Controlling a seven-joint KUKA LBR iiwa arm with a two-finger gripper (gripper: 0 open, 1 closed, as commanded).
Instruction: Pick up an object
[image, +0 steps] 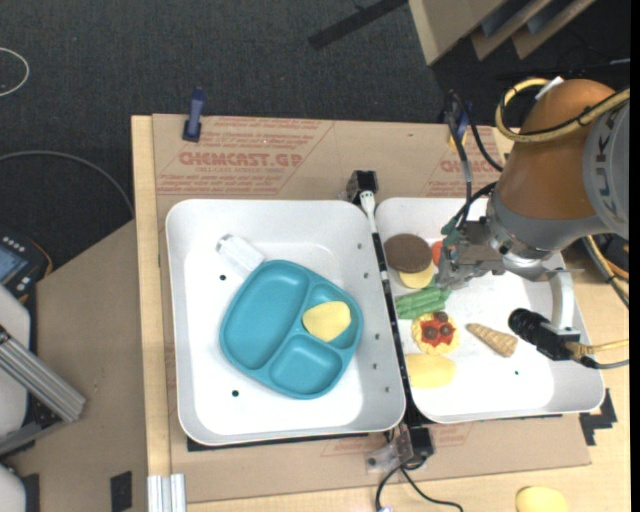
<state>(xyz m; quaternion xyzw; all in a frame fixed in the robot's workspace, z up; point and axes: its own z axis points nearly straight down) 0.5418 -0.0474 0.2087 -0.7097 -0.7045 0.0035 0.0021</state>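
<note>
Gripper is lowered over the right bin, beside the brown patty and green beans; its opening cannot be told. A teal divided plate is seen in the left bin.

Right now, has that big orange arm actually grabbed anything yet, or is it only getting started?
Nothing looks picked up yet. The gripper is low in the right bin, close to the brown round piece and the green beans, but I can't see anything between its fingers. The other toy foods lie in that bin, and the blue plate sits in the left bin. Grasping and lifting are left.
</note>
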